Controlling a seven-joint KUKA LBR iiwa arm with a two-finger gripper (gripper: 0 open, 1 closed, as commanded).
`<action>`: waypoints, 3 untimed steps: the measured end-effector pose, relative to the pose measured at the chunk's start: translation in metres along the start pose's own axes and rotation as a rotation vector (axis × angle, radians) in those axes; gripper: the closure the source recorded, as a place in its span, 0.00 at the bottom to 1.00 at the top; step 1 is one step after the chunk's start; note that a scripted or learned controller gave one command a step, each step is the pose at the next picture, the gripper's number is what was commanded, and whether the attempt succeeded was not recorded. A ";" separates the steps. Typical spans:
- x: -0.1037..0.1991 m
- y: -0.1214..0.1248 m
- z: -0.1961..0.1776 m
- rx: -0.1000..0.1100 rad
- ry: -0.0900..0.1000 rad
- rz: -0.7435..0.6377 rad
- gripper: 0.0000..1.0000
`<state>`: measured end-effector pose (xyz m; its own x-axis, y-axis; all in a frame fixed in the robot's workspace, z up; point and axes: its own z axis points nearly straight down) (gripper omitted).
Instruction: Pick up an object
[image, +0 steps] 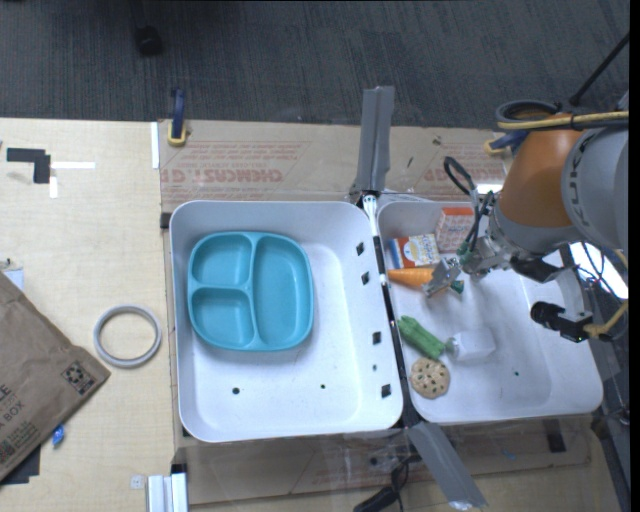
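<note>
The right bin (520, 395) holds several small items. An orange carrot (408, 275) lies at its left wall, with a green pickle-like piece (421, 336) and a round cookie (429, 377) below it. A small printed packet (420, 248) and a red-and-white box (455, 228) sit at the far end. My gripper (444, 279) hangs low over the bin at the carrot's right end, tilted to the left. From this angle I cannot see whether it touches the carrot. A pale, clear object (472, 347) lies right of the pickle.
A blue divided plate (250, 292) lies in the left bin (300, 410). A grey tape ring (127, 334) and a brown cardboard box (35, 375) rest on the bench at the left. The arm's cables (565, 322) hang over the right bin's right side.
</note>
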<state>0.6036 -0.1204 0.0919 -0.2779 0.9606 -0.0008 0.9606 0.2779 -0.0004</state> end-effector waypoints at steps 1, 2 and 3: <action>0.057 -0.006 -0.100 0.000 0.000 0.035 0.00; 0.025 -0.027 -0.045 0.001 0.001 -0.085 0.00; -0.003 0.009 0.001 0.003 0.001 0.066 0.00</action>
<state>0.6133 -0.1209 0.0907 -0.2138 0.9769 -0.0001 0.9769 0.2138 -0.0032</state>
